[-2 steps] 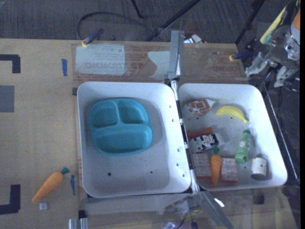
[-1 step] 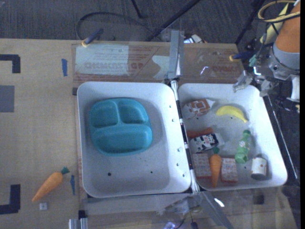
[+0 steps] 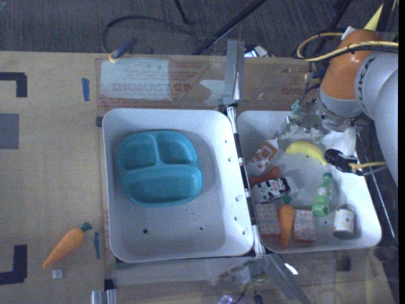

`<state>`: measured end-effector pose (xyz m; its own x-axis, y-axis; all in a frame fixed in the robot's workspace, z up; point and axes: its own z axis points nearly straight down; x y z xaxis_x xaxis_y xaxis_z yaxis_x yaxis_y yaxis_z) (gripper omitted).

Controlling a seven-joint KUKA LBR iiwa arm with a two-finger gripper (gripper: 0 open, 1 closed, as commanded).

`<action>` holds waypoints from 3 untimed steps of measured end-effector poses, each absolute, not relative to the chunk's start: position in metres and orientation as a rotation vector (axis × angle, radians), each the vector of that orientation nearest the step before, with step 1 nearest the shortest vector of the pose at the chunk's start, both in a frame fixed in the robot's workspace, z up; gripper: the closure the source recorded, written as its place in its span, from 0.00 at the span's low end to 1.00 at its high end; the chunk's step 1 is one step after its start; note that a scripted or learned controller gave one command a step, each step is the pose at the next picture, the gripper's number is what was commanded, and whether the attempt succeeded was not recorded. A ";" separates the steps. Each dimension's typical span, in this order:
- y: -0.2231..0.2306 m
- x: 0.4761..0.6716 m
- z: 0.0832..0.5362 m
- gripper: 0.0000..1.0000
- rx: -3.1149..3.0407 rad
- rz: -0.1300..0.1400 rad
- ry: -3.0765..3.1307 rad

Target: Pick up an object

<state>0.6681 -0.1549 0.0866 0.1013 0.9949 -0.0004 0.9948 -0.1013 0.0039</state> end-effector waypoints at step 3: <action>-0.140 0.639 0.227 1.00 2.446 0.002 1.967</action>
